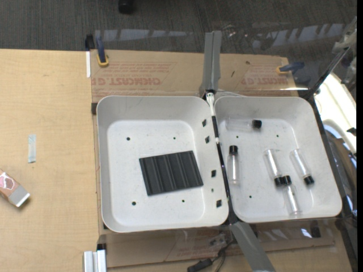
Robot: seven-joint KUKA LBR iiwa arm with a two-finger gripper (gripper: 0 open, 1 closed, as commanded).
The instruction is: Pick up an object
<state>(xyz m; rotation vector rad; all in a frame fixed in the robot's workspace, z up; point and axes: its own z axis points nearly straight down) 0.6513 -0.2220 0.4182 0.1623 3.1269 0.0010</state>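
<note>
Glare and reflections are seen along the right edge, where shapes beyond the right bin (pixel 317 123) are hard to make out; the tool's state cannot be told. Lettering on the cardboard (pixel 147 75) behind the bins is upside down and partly cut by the left bin (pixel 105 152). A small object at the left edge of the wooden surface (pixel 45 95) is cropped.

4 clear tubes with black caps are noted in the right bin: 1 (pixel 233 164) near the divider, 2 (pixel 273 166) (pixel 300 166) side by side toward the middle, 1 (pixel 291 199) nearer the front rim, its outline faint against the white. A loose black cap (pixel 256 124) is seen near the back wall. A dark ribbed rectangular panel (pixel 171 172) lies flat in the left bin, slightly rotated.
</note>
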